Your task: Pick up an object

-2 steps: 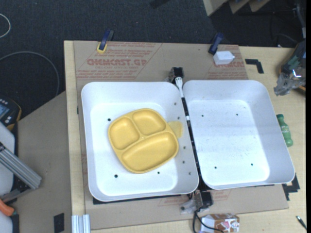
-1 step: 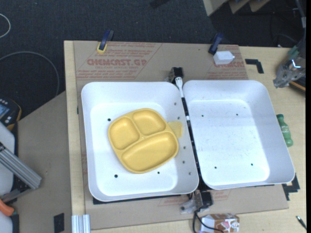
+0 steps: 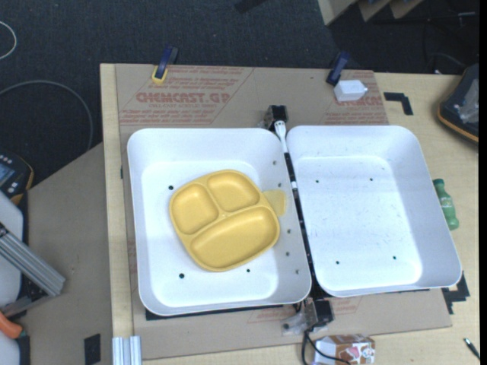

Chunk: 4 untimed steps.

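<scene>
Camera view | yellow divided plate (image 3: 224,219) lies in left bin (image 3: 144,204), centre-left of frame | end effector state: cannot tell

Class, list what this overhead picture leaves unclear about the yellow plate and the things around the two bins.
1. Yellow divided plate: its underside is hidden; a small yellow piece at its right edge is partly covered.
2. Printed text on the brown board: faint, partly unreadable.
3. Green object beside the right bin: too small to identify.
</scene>
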### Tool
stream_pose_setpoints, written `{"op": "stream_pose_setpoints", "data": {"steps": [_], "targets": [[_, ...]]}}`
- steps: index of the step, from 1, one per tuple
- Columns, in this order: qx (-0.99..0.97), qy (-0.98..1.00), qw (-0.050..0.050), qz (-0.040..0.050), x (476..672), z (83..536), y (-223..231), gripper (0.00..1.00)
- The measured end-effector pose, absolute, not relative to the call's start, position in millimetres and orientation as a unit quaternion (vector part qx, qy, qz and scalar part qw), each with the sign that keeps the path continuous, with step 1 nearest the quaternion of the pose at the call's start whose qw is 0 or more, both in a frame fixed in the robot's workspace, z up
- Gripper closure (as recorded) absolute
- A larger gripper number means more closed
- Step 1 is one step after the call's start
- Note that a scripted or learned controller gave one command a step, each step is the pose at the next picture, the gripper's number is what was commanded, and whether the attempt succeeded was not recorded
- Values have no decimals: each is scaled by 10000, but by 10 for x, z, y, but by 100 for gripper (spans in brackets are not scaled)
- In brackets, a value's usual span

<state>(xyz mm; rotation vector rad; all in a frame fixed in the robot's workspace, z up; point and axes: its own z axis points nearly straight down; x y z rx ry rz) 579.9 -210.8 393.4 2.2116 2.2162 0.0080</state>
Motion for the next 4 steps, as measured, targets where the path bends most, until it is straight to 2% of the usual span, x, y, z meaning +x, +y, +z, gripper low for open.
{"op": "stream_pose_setpoints", "data": {"steps": [1,2,3,4], "targets": [[7053,7089,-14,8,5249,3998,-1492,100],[7098,7044,-43,-33,5159,2726,-2279,100],[7063,7079,24,3,5576,2633,-2239,100],[7046,7096,17,20,5070,3577,-1340,100]]}}
